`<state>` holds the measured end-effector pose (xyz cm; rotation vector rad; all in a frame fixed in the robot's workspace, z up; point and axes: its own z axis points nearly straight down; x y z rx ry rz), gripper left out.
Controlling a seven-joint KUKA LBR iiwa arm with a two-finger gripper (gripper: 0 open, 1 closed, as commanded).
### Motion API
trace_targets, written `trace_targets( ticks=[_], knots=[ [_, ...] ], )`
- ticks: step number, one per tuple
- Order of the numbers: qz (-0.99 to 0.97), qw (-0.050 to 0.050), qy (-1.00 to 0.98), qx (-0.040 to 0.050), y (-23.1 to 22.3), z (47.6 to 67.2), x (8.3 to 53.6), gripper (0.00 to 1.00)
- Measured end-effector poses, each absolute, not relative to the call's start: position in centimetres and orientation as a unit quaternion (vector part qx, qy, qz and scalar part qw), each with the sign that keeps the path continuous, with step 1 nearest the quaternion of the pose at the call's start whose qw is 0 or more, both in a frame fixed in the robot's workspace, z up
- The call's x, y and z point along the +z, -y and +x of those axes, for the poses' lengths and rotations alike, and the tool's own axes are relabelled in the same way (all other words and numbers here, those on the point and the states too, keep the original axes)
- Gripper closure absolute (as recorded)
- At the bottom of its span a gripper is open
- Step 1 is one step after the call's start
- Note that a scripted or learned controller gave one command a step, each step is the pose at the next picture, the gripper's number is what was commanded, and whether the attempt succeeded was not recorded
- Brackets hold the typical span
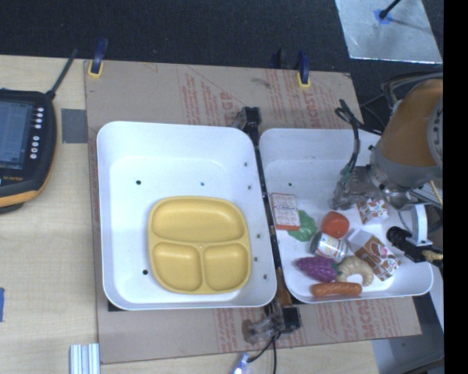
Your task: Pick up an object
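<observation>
My gripper (346, 192) hangs low over the middle of the right bin (312, 150), below the grey and orange arm (409, 135) that reaches in from the right. It is just above and to the right of a red tomato (336, 224) and to the left of a small brown-and-white packet (372, 209). Around them lie a white and red packet (285, 209), a green piece (305, 226), a tin can (327, 246), purple grapes (317, 268), a pale croissant-like piece (354, 269), a hot dog (335, 290) and a brown snack bar (377, 256). I see nothing in the gripper.
The left bin (132, 162) holds a yellow divided plate (200, 244). A tablet with an orange case (15, 146) lies on the bench at the far left. Cables and a black fitting (409, 240) crowd the right bin's right edge.
</observation>
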<state>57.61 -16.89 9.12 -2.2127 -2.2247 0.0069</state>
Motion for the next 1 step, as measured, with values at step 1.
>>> trace_targets(
  ticks=[1],
  knots=[
    [-0.705,0.001,0.709,0.0019,16.89,57.64,9.16,0.00]
  ],
)
